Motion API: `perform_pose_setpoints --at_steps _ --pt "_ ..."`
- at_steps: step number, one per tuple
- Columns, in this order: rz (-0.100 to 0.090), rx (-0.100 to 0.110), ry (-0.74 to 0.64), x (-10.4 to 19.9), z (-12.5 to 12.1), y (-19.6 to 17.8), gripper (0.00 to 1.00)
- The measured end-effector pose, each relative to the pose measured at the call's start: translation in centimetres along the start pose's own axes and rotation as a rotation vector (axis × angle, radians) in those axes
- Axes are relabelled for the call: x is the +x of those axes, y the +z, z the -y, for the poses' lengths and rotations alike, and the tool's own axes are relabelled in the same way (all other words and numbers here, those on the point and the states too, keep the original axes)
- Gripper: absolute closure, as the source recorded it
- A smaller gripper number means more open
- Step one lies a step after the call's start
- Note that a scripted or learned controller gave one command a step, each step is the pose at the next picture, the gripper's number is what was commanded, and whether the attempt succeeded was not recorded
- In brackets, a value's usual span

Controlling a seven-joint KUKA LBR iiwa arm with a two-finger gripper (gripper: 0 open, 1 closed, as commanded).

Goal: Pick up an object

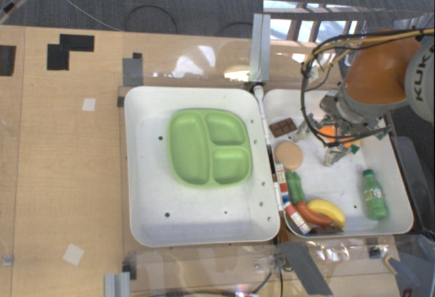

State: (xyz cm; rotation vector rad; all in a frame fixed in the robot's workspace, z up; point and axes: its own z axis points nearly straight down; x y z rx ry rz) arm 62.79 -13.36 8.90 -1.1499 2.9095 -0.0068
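My gripper [337, 147] hangs low over the upper middle of the right bin [401, 221], under the arm's orange band [379, 75]. An orange object [329, 130] lies right under the gripper, partly hidden by it and the cables. Left of the gripper lie a brown chocolate bar [283, 128] and a tan round bun [290, 155]. Toward the bin's front are a small green item [296, 187], a yellow banana [325, 209] on a red item [319, 219], and a green bottle [373, 195] at the right.
The left bin [146, 221] holds a green divided plate [208, 147]. A metal post [259, 47] stands at the back between the bins. Black cables [311, 95] loop beside the wrist. Bare bin floor shows between the gripper and the bottle.
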Motion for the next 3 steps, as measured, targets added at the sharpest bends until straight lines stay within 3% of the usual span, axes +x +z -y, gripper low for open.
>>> perform_pose_setpoints --at_steps 1,2,3 --pt "0.014 0.011 -0.002 -0.5 0.2 -1.6 1.00" --pt "0.000 0.002 -0.342 -0.2 6.1 -6.4 1.00" --pt "0.000 -0.001 -0.343 -0.3 5.9 -6.3 0.00"
